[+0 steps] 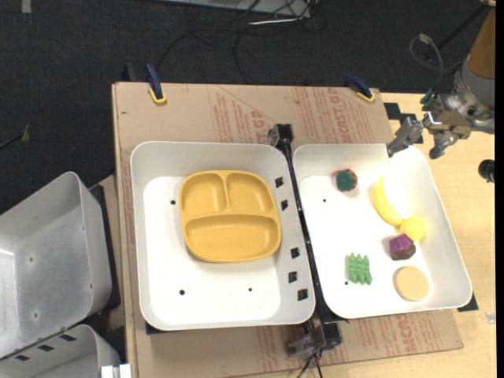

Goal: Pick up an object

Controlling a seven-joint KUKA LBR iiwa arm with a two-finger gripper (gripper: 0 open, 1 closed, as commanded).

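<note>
**Arm poised over the toy bin**

Cardboard covers the bench [236, 109] under two white bins. Left bin [157, 290] carries a yellow divided plate [231, 215]; right bin [453, 266] holds the pickable toys, loosely scattered: banana [384, 201], lemon [413, 227], purple piece [402, 246], green piece [359, 268], tan disc [412, 283], red-green ball [346, 180]. The gripper [417, 142] hangs above the bin's far right corner, fingers spread apart and gripping nothing, wrist angled in from the right.
</note>
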